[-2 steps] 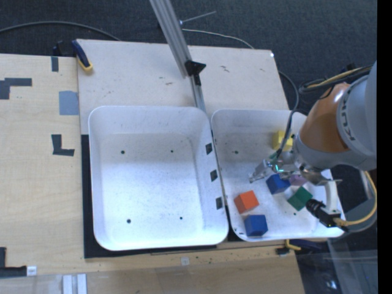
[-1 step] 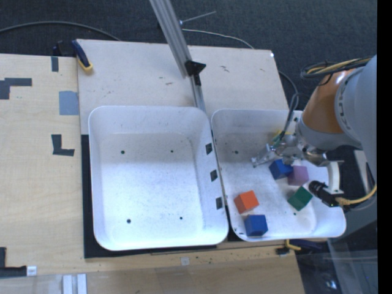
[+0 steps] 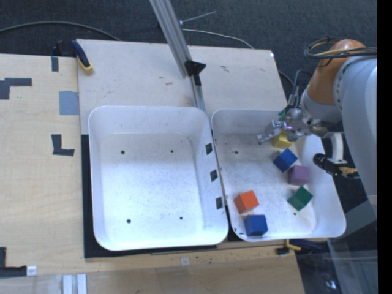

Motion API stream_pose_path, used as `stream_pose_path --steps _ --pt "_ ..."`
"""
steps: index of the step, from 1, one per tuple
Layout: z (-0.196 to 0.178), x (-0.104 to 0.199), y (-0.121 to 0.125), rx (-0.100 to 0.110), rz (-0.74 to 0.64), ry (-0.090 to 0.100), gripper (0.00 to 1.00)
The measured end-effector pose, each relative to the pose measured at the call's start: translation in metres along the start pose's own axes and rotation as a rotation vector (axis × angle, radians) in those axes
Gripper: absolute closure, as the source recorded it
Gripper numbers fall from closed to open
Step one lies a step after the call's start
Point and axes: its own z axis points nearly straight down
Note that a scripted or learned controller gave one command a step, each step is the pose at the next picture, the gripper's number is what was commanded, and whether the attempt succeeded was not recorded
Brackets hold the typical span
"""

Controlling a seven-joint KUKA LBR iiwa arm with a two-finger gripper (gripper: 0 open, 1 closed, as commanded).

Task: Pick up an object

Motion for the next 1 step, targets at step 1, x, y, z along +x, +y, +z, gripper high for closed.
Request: stream_pose_path --steps 1 --pt "-0.0016 0.0627 -0.0053 -0.010 0.000 -0.009 0.00"
